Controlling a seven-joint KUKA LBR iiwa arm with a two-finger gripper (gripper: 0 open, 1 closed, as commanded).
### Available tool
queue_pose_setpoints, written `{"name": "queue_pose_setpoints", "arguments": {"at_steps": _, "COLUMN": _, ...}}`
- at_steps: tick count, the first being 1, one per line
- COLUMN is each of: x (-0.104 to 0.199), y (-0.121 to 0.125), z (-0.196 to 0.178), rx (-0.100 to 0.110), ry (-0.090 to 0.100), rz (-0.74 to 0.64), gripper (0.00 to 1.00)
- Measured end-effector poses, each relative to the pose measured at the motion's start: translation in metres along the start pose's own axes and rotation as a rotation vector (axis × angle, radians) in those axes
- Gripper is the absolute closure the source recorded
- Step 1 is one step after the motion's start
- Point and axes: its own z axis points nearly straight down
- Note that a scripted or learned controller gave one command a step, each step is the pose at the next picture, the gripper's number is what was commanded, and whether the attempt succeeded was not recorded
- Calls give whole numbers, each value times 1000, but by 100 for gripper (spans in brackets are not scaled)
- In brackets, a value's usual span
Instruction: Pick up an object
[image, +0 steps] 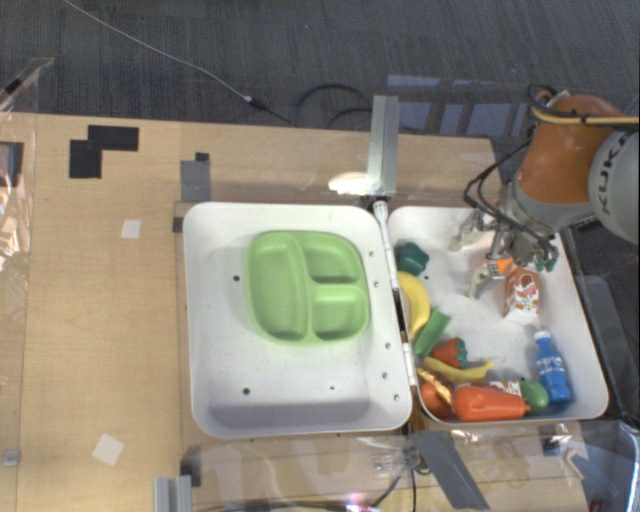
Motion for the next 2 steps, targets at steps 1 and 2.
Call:
{"name": "queue_pose_setpoints", "arguments": {"at_steps": 1, "x": 45, "y": -42, "z": 0, "rx": 3, "ry": 4, "rz": 41, "gripper": 0}}
{"name": "queue_pose_setpoints", "arguments": {"at_steps": 2, "x": 43, "y": -23, "z": 0, "rx": 0, "ry": 2, "rz": 66, "gripper": 0}}
